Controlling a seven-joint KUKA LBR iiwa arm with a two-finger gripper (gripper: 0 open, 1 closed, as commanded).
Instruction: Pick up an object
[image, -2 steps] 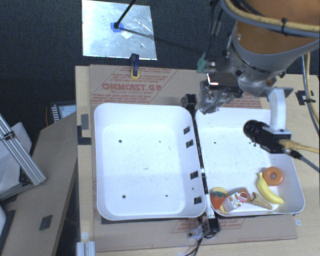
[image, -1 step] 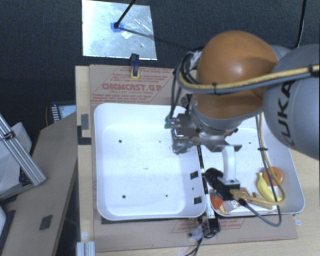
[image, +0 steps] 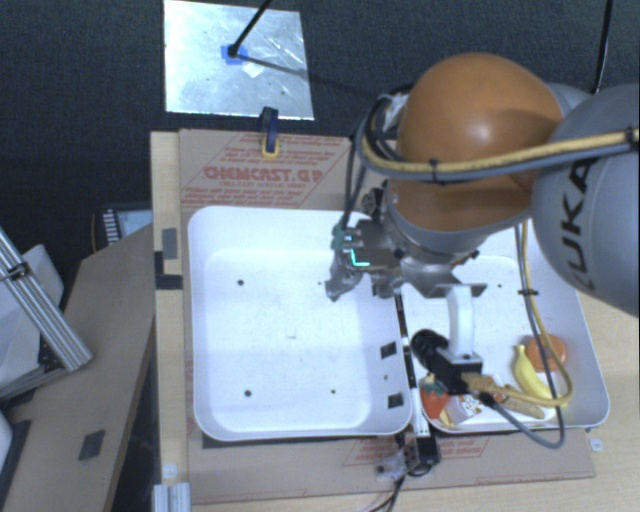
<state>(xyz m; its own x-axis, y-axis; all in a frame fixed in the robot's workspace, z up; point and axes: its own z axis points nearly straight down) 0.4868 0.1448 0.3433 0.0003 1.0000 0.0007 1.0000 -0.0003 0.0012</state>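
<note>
My gripper (image: 338, 285) hangs over the right part of the left white bin (image: 225, 400), close to the divider between the two bins. Nothing shows beneath it or against it. In the right bin (image: 590, 400), near its front edge, lie a yellow banana (image: 527, 372), an orange round thing (image: 551, 350) just behind it, and a red and white item (image: 447, 402) at the front left corner. The arm's large orange band and grey wrist cover much of the right bin's back half.
A brown cardboard sheet (image: 260, 170) lies under the bins at the back. A shiny metal plate (image: 235, 60) sits behind it. Aluminium rails (image: 35, 310) stand off the bench's left side.
</note>
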